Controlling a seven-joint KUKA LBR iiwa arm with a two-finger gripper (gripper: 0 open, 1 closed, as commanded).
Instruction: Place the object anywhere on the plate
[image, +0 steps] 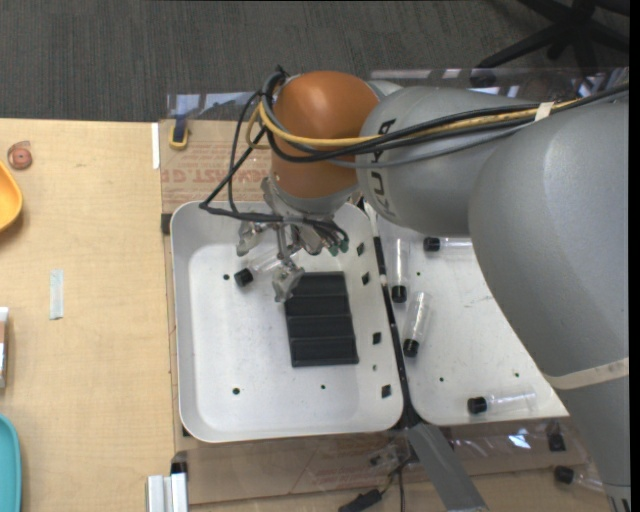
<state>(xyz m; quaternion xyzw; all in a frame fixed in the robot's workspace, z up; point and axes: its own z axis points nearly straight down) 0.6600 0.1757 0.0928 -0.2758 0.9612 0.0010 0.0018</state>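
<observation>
- Gripper (283, 262) hangs over the left bin (205, 400); whether it is spread or closed, I cannot tell.
- Black ridged block (321, 320) lies just beside it, seemingly touching.

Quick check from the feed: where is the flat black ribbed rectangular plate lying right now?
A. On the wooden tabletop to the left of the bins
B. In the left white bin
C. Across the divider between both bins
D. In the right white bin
B. The flat black ribbed rectangular plate lies wholly on the floor of the left white bin, just below the gripper, short of the divider to the right white bin.
</observation>
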